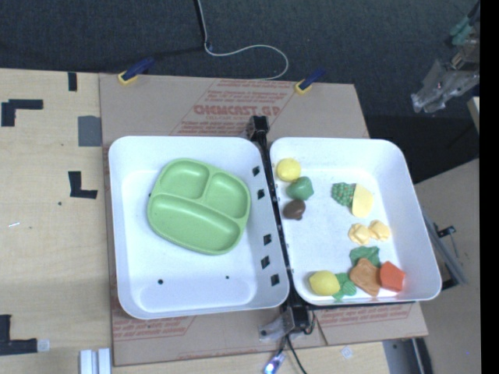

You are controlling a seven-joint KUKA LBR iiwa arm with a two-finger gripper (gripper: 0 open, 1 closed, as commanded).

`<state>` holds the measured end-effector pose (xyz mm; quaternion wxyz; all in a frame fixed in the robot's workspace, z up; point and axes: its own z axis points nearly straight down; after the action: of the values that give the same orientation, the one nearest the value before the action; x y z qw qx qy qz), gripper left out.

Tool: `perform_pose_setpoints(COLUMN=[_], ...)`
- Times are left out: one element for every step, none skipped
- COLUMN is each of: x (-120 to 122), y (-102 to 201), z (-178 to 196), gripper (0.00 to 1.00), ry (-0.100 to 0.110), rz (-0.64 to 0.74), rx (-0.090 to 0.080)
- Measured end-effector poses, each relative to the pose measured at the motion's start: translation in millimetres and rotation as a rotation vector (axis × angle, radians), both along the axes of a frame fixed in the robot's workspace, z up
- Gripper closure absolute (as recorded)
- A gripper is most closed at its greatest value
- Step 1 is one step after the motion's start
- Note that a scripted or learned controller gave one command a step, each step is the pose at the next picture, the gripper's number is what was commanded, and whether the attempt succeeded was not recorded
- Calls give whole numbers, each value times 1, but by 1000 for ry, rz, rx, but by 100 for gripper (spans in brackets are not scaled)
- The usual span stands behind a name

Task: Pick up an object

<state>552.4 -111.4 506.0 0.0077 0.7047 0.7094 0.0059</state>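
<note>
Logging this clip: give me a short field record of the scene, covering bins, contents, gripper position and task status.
left bin: holds a green divided plate
right bin: holds small toy food pieces
near divider: yellow piece, green piece, brown piece
front corner: red piece, orange piece
gripper: at upper right, outside the bins, away from every piece
task status: nothing picked up yet
</note>
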Motion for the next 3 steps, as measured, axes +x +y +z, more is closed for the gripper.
perform_pose_setpoints(x=[-41, -67, -68], y=[4, 47, 92], z=[-111, -164, -145], gripper=[100, 100, 100], ry=[32, 28, 19], rz=[-7, -3, 0], rx=[4, 4, 3])
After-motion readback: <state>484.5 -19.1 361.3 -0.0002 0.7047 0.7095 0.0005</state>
